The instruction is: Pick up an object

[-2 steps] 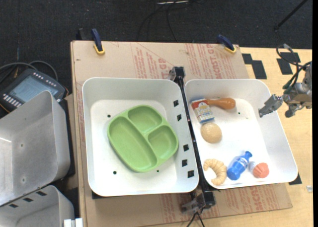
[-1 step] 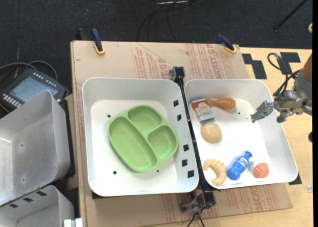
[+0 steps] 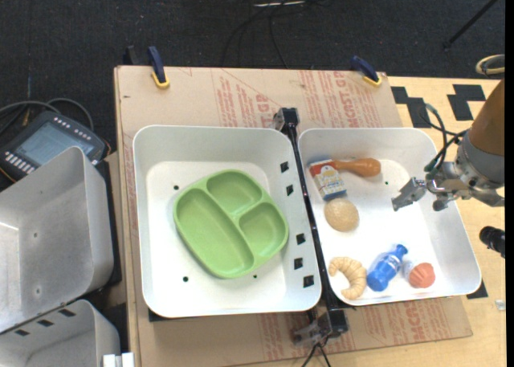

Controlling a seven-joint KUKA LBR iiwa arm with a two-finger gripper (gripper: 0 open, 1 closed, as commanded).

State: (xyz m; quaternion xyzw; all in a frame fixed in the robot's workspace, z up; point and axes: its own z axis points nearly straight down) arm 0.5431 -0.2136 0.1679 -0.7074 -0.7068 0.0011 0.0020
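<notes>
A green plate [image 3: 231, 222] with three compartments is seen in the left bin [image 3: 152, 197], lying flat and turned at a slant; a black clip [image 3: 288, 119] is fixed at the far end of the seam between the bins; the right bin [image 3: 450, 265] holds the loose things. Nearest the seam a small carton [image 3: 328, 180] with a red top is laid, and a drumstick [image 3: 357, 167] is set just beside it toward the far wall, the two touching or nearly so; a pale round ball [image 3: 341, 215] is placed just in front of the carton. Along the near wall a croissant [image 3: 348, 275] is found, then a blue bottle [image 3: 385, 267] lying on its side just beside it, then an orange-red fruit [image 3: 422, 275] near the bottle's cap. The claw [image 3: 409, 194] is held over bare bin floor at the bin's right side, with nothing seen between its fingers; whether they are apart or together cannot be told from this slant. The ball lies to the claw's left, well apart from it; the bottle and fruit lie nearer the viewer than the claw, also apart from it.
</notes>
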